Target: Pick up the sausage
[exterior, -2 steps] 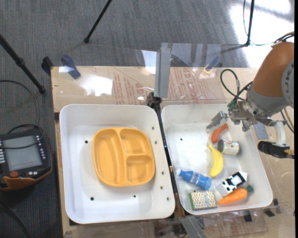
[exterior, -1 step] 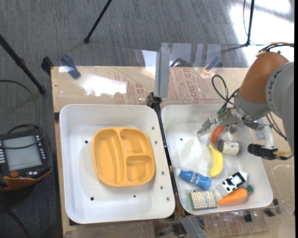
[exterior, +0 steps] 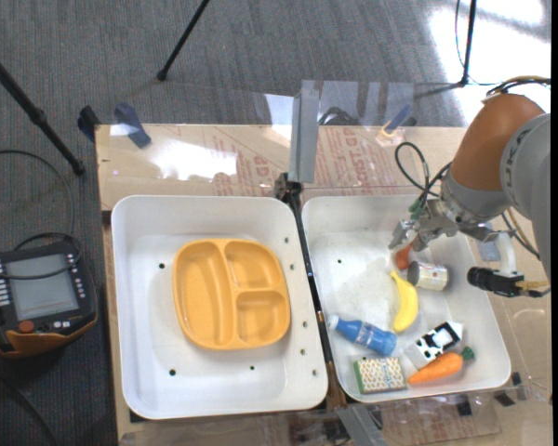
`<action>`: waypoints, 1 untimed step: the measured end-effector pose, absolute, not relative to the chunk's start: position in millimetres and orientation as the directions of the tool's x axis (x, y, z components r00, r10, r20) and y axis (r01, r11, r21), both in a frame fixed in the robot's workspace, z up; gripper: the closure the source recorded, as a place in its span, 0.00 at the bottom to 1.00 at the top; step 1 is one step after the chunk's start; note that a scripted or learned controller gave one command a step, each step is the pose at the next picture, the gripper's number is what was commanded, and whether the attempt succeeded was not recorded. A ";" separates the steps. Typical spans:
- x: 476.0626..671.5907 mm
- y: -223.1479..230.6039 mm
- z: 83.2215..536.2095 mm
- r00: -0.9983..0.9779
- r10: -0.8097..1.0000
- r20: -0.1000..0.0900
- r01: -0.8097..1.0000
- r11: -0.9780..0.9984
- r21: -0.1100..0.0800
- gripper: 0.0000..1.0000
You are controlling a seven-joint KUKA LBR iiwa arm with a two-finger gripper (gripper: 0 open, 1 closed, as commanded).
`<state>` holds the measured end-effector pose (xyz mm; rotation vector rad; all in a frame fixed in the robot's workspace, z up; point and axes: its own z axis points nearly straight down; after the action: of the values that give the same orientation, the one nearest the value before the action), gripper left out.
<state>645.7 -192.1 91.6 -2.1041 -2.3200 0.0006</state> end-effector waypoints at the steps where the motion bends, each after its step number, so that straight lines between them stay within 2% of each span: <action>1: 619.1 -172.7 143.6 -0.215 0.977 0.003 0.977 0.215 -0.003 1.00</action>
<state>619.1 -172.7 143.6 -1.9662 -2.4450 0.0016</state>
